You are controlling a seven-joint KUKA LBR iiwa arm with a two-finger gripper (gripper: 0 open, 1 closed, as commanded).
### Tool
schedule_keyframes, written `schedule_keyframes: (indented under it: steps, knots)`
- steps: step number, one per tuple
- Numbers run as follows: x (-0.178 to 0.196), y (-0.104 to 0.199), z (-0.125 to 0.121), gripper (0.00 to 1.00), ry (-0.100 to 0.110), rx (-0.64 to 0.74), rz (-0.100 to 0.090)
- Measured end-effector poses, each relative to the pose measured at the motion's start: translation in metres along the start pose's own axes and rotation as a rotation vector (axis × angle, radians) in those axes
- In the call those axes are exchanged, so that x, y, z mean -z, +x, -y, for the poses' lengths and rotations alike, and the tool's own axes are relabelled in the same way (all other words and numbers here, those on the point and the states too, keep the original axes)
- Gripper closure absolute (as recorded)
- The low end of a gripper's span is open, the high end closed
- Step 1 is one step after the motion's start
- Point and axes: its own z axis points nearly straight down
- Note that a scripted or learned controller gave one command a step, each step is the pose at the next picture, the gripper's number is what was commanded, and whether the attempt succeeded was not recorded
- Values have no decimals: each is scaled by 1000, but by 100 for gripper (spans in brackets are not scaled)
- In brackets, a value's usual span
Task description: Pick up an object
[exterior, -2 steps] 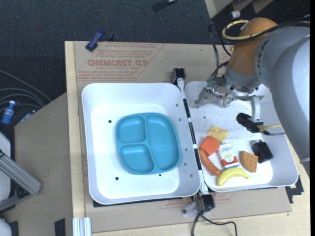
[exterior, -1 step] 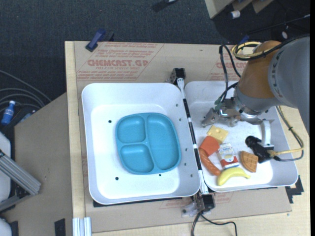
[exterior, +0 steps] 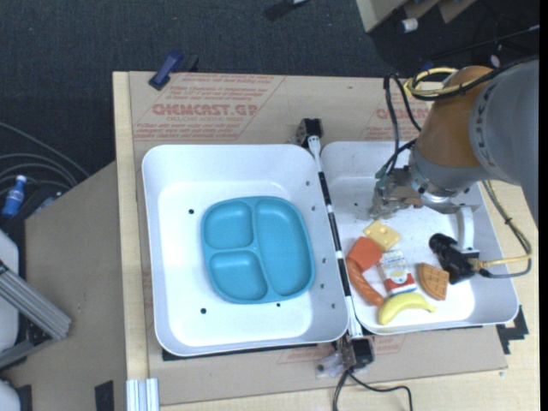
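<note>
Nearest the lens sits the left white bin (exterior: 171, 187), holding one blue divided plate (exterior: 257, 248), well left of the banana (exterior: 404, 308). Six items share the right bin (exterior: 360, 165). One orange carrot (exterior: 364, 285) slants just left of the banana. One red block (exterior: 366, 253), one yellow wedge (exterior: 382, 233) and one small carton (exterior: 396, 272) lie beyond it. The banana's long axis runs left to right, and one waffle (exterior: 432, 282) lies just right of it. The arm (exterior: 479, 127) bends down from the right. Its gripper (exterior: 390, 197) hangs well beyond the banana; whether it is open or closed cannot be made out.

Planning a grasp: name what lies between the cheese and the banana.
A small red-and-white carton, seen in the camera view, between cheese and banana.
</note>
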Motion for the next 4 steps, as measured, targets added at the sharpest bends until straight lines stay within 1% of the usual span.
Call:
schedule_keyframes:
  steps: [1,2,3,4]
  knots:
    - [0,0,0,0,1,0,0]
    - [-11,-6,96,0,2,0,1]
    - [-1,-6,95,100,0,-1,0]
    - [128,4,4,100,-2,1,1]
